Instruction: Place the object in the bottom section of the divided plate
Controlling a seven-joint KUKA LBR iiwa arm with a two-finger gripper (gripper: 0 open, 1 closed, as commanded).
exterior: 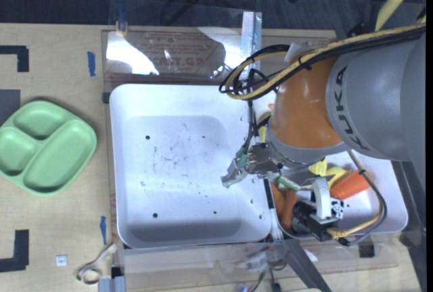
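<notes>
One gripper [238, 169] hangs over left bin [135, 108] near its right wall; whether clenched or released, cannot tell. Toys, orange object [352, 184] among them, sit heaped in right bin [399, 216] beneath arm [365, 101]. Green divided plate [46, 147] well apart, left on bench, awaiting delivery.

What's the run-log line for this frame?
hand: over left bin, near right edge | grasp: unclear | divided plate: on bench, left of bins | toys: right bin | placement: not done

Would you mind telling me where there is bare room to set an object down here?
The green divided plate has all three sections bare. The left bin's floor is free left of the gripper. The right bin is crowded: toys under the arm.
</notes>
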